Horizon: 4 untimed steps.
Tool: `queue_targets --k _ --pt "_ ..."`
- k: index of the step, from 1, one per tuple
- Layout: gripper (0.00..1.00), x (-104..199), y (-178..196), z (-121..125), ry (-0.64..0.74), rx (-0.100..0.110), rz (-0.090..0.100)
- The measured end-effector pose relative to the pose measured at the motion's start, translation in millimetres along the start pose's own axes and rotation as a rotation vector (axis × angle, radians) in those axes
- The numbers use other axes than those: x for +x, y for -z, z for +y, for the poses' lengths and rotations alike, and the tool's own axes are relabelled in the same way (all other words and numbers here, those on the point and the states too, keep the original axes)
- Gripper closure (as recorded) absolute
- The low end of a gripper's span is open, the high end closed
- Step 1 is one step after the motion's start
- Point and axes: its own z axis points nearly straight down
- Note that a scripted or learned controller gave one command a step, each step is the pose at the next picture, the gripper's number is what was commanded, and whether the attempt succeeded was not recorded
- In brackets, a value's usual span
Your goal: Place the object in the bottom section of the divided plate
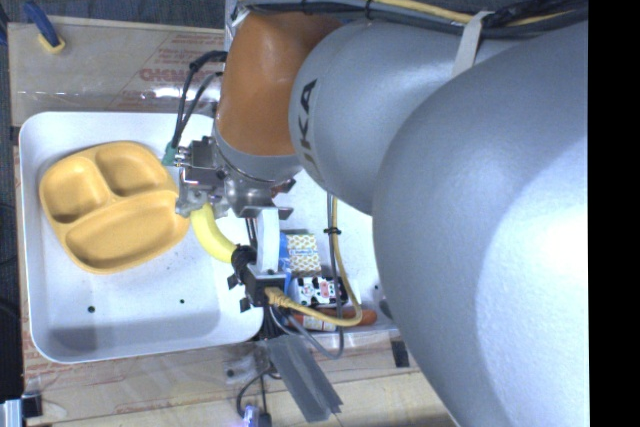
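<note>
The object, a curved yellow banana-shaped piece (pixel 211 237), lies on the floor of the left white bin (pixel 120 335), close to that bin's right wall. It sits just beside the right edge of the divided plate (pixel 60 220), next to the plate's large bottom section and outside the rim; whether it touches the rim cannot be told. Its upper end runs under the end effector (pixel 205 200), which hangs directly over it. The wrist hardware hides the tip, so whether the end effector is spread, pressed together or pinching the piece cannot be told.

The plate is yellow, with two small sections along its top and one wide section below, and it rests in the upper left part of the left bin. Two small dark specks (pixel 90 308) mark the bin floor beneath it.

Above the end effector rises the orange band (pixel 260 85), and the bulky grey arm (pixel 470 195) covers most of the right side. Under the arm, in the right bin, lie a blue-and-white patterned packet (pixel 300 253) and a small printed box (pixel 322 291). A blue-handled tool (pixel 40 23) lies on the tabletop (pixel 130 65) at the upper left.
</note>
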Motion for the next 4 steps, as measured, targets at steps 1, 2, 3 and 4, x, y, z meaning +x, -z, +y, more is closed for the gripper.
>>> queue_targets --k 1,2,3,4 --pt "0.00 -1 0 0 -0.001 0.000 -0.001" --pt "1.00 1 9 0 0.008 0.004 -0.002" --pt "1.00 -35 72 36 0.064 -0.002 0.000" --pt "1.00 -64 114 -20 -0.058 -0.003 0.001"
